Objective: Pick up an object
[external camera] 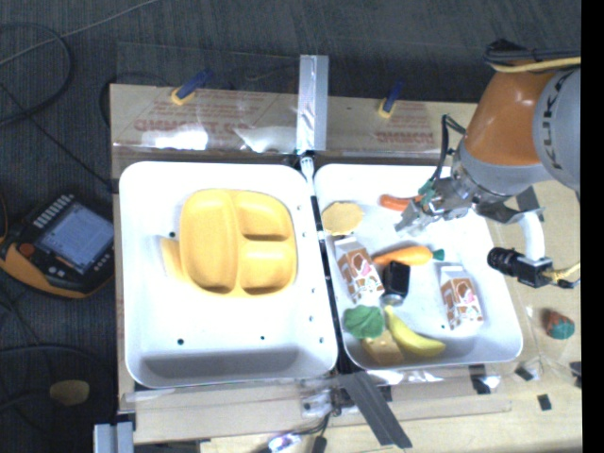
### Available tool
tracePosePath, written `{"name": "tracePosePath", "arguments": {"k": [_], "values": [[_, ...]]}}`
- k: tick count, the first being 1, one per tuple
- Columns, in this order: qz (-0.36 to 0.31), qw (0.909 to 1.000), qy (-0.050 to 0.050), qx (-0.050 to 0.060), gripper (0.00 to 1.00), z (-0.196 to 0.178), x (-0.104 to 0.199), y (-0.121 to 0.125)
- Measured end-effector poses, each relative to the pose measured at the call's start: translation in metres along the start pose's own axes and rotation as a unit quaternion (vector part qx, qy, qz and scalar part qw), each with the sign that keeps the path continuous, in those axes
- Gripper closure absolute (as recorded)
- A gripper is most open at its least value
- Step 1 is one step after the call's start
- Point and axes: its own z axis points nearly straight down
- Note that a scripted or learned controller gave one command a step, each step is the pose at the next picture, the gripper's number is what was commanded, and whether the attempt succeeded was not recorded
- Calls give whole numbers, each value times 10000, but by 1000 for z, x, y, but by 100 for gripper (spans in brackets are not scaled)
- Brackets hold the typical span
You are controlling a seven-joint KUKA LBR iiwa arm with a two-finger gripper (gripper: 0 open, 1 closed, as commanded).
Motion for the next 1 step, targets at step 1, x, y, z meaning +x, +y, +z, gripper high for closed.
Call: {"name": "tracePosePath", "arguments": {"k": [1], "values": [[555, 9985, -1, 0, 100, -10, 21, 60]]}}
